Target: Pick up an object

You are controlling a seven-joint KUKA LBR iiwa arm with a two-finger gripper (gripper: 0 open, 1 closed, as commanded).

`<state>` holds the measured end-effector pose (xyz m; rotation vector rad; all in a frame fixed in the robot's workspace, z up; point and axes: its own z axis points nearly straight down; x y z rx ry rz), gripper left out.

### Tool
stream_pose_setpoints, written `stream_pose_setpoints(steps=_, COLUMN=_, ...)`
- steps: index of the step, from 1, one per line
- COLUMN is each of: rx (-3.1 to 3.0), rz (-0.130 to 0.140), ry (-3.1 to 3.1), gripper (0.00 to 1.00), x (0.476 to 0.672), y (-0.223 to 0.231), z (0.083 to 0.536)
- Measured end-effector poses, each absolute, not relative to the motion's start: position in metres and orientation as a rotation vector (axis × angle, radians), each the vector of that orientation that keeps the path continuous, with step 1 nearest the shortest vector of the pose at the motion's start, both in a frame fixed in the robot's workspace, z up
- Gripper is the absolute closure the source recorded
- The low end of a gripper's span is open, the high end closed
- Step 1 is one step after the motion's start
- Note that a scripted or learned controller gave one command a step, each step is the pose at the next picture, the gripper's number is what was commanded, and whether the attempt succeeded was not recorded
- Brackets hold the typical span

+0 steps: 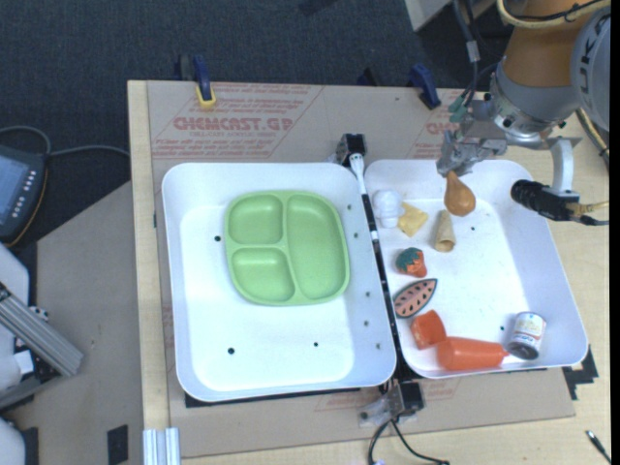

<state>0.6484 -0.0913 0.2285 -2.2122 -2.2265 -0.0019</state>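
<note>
Gripper (455, 166) sat at the upper right of the frame, over the right bin (557, 269), fingers closed round the top of a brown pear (460, 197). The pear hung below them, looking just clear of the bin floor, so I'd say the grab was made and the lift barely begun. Green plate (287, 246) sat in the left bin (194, 289).
</note>
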Motion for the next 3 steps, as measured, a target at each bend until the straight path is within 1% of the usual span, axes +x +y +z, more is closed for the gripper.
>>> stream_pose_setpoints(steps=1, rx=-2.210, rz=-0.002, ry=-2.227, gripper=1.00, x=0.651, y=-0.027, z=0.226)
stream_pose_setpoints(steps=2, rx=-2.214, rz=0.002, ry=-2.223, gripper=1.00, x=0.637, y=0.005, z=0.219)
stream_pose_setpoints(steps=3, rx=-2.224, rz=-0.004, ry=-2.224, gripper=1.00, x=0.646, y=-0.005, z=0.236)
